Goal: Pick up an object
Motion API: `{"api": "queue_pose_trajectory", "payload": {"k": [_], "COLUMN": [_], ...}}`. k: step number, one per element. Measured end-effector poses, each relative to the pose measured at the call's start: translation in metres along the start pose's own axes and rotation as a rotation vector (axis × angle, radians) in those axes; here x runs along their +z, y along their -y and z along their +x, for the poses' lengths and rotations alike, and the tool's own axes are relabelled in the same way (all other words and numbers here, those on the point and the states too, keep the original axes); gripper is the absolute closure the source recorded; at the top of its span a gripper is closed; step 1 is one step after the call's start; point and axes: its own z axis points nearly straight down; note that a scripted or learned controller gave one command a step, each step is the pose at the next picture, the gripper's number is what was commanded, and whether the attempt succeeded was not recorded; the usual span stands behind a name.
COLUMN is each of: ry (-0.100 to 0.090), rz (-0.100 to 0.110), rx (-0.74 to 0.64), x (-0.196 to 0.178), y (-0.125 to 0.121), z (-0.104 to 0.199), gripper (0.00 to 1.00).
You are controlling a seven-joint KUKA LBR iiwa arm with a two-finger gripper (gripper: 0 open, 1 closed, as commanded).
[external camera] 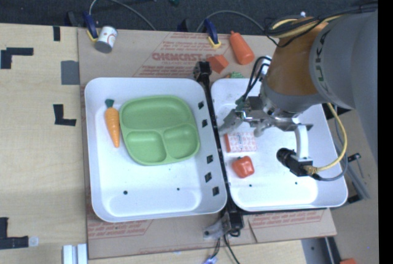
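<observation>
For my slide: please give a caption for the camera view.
Gripper poised over the right bin, near a red block.

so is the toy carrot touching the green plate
Apart. The camera view shows a strip of white bin floor between the carrot and the green plate.

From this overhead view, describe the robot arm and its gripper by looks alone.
The arm is bulky, rounded and grey, with a broad orange band above the wrist. Yellow cables loop along it, and a black cable runs beside the wrist. The gripper is bare metal, silver-grey, with a white and black attachment to one side.
</observation>
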Motion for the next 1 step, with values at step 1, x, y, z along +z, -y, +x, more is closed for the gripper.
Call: {"api": "queue_pose_trajectory", "payload": {"k": [1], "ry": [0.001], "rz": [-0.001], "rx": [0.0], "x": [-0.0003], "y": [-0.0532], "z": [-0.0382], "gripper": [0.0]}}
